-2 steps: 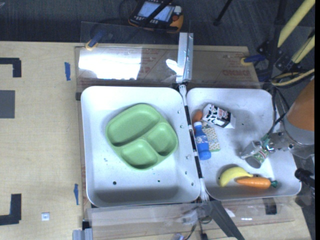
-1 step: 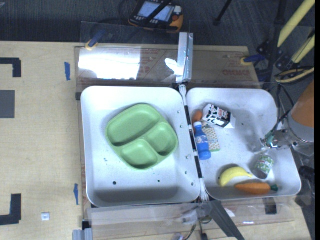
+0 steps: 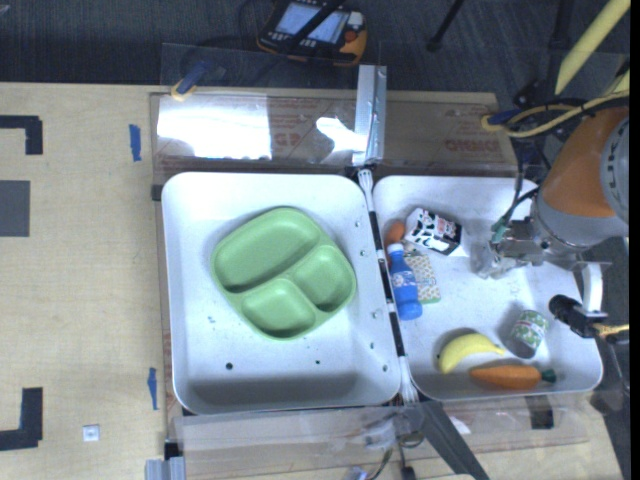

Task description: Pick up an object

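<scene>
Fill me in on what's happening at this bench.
A grey robot arm with an orange band reaches in over the right white bin, its gripper above bare bin floor and holding nothing visible. Around it lie a yellow banana, an orange carrot, a small printed can, a blue bottle and a black-and-white carton. The left white bin holds a green divided plate.

We see a pale wood surface (image 3: 80, 298) filling the left of the frame, with black corner marks (image 3: 26, 133) at upper left and lower left and strips of blue tape (image 3: 134, 142) near the bin edge. Dark carpeted floor (image 3: 120, 18) runs across the top. A handheld pendant (image 3: 310, 28) with a lit screen lies on it, top centre. Black stand legs (image 3: 470, 3) and a yellow pole (image 3: 595, 28) sit at upper right. Glare on a clear sheet (image 3: 215, 128) above centre.
</scene>
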